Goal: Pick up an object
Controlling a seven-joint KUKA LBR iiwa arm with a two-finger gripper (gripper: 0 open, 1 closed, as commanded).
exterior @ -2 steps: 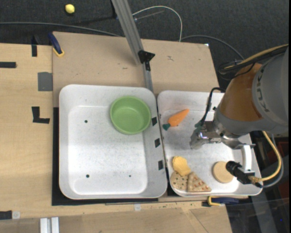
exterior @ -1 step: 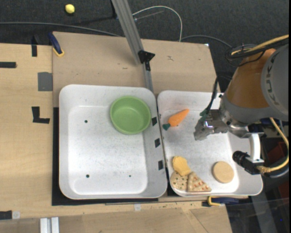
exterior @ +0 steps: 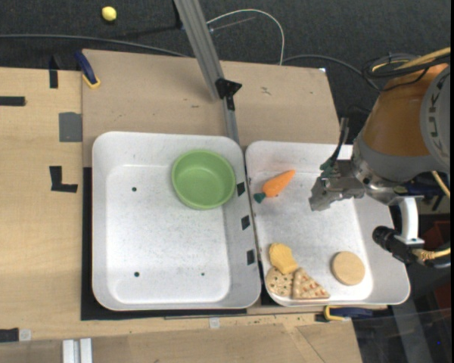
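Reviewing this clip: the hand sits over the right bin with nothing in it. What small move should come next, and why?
Probably a short shift toward the toy carrot, then a descent. The hand hangs above the right bin just beside the carrot, which lies alone, apart from the cluster of food pieces at the bin's near edge.

Even bright overhead light, soft shadows, slightly soft focus, mild grain.

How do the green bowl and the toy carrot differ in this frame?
The green bowl sits in the left bin; the toy carrot lies in the right bin. The bowl is round, green and far bigger; the carrot is slim, orange and lies slantwise. Both sit near the bins' shared divider.
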